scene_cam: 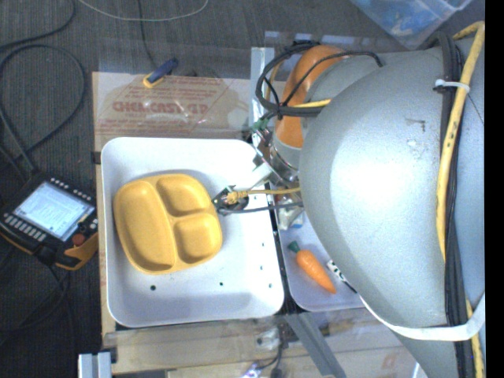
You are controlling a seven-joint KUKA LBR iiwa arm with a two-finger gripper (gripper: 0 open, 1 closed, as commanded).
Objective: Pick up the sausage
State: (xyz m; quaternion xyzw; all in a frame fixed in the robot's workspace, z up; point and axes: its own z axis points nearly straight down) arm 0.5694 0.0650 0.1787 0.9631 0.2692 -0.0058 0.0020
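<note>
Yellow tray (167,220) in left bin (189,302); jaws (230,199) just beside tray's right edge

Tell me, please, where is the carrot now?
The carrot lies in the right bin, near its left wall, just below the gripper and beside the big grey arm.

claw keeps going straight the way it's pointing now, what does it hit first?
Most likely the yellow divided plate: the claw points toward the camera view's left, tip right beside the plate's right rim. Height is unclear, so it might pass over the rim.
</note>
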